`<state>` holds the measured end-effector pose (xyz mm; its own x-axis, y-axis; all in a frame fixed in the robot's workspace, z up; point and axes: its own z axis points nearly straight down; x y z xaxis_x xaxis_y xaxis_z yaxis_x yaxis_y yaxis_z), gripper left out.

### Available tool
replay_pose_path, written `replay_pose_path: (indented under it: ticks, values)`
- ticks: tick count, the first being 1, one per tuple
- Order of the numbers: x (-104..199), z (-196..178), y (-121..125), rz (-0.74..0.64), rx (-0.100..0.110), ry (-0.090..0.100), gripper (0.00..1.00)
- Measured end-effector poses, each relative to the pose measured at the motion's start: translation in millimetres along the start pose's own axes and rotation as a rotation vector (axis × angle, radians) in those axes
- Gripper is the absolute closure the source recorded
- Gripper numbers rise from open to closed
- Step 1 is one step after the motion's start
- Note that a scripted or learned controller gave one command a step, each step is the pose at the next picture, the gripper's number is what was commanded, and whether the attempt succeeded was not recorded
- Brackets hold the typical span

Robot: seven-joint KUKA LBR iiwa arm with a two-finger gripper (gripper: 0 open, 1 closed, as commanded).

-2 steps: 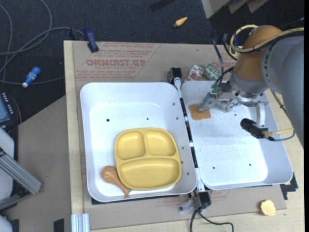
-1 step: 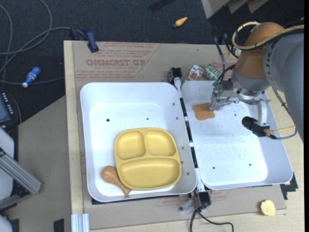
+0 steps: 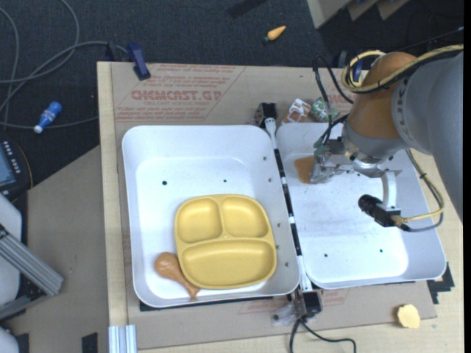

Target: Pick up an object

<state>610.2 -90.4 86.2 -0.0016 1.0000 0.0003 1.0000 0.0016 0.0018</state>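
Observation:
In the left bin lies a yellow divided plate. An orange-tan drumstick-shaped toy sits at the plate's lower left edge. In the right bin a small brown flat object rests near the upper left corner. My gripper is low in the right bin, right beside that brown object and touching or nearly touching it. The arm's grey body and orange band hang over the bin's upper right part.
A small cluster of objects lies on the cardboard just behind the right bin. A yellow piece sits off the bin at the lower right. A black clamp joins the bins at the top. Cables trail from the arm.

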Motion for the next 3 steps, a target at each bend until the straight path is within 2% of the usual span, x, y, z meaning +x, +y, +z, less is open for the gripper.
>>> replay_pose_path:
  ticks: [1,2,3]
  values:
    - [-1.0,1.5,-0.2,0.002,0.002,0.000,0.00]
    - [-27.5,0.8,45.7,0.000,-0.004,-0.003,0.00]
    - [-5.3,1.4,43.3,-0.001,0.003,0.000,0.00]
